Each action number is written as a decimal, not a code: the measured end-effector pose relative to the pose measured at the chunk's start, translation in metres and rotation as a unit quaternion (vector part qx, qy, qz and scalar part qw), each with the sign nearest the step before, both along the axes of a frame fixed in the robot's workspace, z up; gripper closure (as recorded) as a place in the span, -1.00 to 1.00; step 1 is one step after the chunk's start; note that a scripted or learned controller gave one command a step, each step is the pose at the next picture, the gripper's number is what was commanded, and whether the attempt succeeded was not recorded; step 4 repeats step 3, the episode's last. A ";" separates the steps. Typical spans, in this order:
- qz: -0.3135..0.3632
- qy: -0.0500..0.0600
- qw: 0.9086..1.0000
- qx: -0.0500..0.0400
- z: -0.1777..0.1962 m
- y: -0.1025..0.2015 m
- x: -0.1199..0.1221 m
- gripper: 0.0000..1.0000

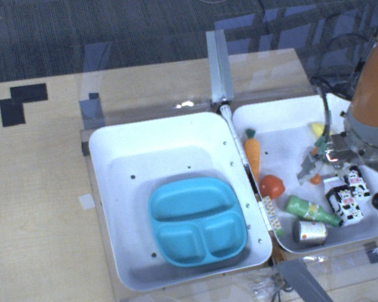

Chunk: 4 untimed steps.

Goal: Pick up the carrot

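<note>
Nothing lifted yet: the carrot (253, 151) lies against the right bin's (280, 110) left wall, gripper (313, 166) well apart; its opening I cannot tell.

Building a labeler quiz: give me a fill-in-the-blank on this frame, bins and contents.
1. The carrot lies in the ____ bin, close to the divider.
2. The blue tray has ____ compartments.
3. Just below the carrot sits a red ____.
4. The claw is to the ____ of the carrot, apart from it.

Missing words: right; three; tomato; right
</note>
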<state>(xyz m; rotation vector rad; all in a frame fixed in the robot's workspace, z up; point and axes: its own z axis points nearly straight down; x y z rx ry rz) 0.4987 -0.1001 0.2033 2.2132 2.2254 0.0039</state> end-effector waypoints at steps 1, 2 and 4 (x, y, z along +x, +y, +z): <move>-0.083 0.000 0.997 0.001 0.024 0.132 0.007 -1.00; -0.082 -0.002 0.997 0.002 0.035 0.132 0.009 1.00; -0.201 -0.001 0.980 0.002 0.136 0.135 -0.008 1.00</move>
